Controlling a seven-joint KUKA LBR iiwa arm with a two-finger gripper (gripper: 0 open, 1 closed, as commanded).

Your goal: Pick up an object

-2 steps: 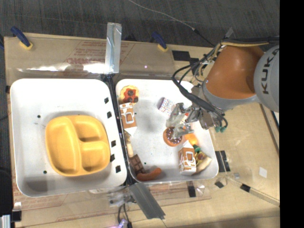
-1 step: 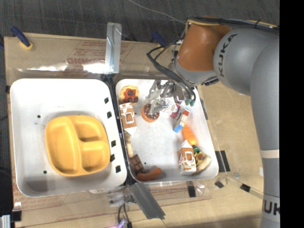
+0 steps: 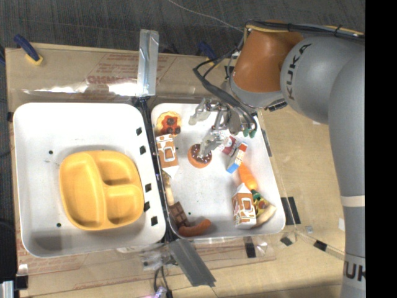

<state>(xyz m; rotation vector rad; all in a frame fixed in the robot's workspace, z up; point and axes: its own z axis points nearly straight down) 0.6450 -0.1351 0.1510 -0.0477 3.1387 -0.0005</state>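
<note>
The grey arm (image 3: 322, 85) comes in from the right of the frame, its orange band (image 3: 260, 64) sitting above the upper middle of the right bin (image 3: 214, 213). Below the band, the end effector (image 3: 214, 129) hangs over the upper part of that bin. Its metal parts blend with the clutter beneath, so I cannot tell whether it is apart, together or clamped on anything.

The right bin holds a scatter of small things. A round brown doughnut (image 3: 199, 156) lies just below the end effector, near the middle of the bin. Left of it, a small white and orange carton (image 3: 167, 151) rests against the left wall, with a red and yellow toy (image 3: 169, 123) in the upper left corner above it. To the right of the doughnut lie a small red, white and blue packet (image 3: 236, 155) and an orange carrot (image 3: 248, 177). A second carton (image 3: 244, 210) sits in the lower right corner, and a brown sausage (image 3: 193, 228) lies along the lower edge.

The left bin (image 3: 37, 123) holds a yellow divided tray (image 3: 101, 188), roughly in its centre. Both bins rest on a cardboard-covered counter (image 3: 80, 67).
</note>
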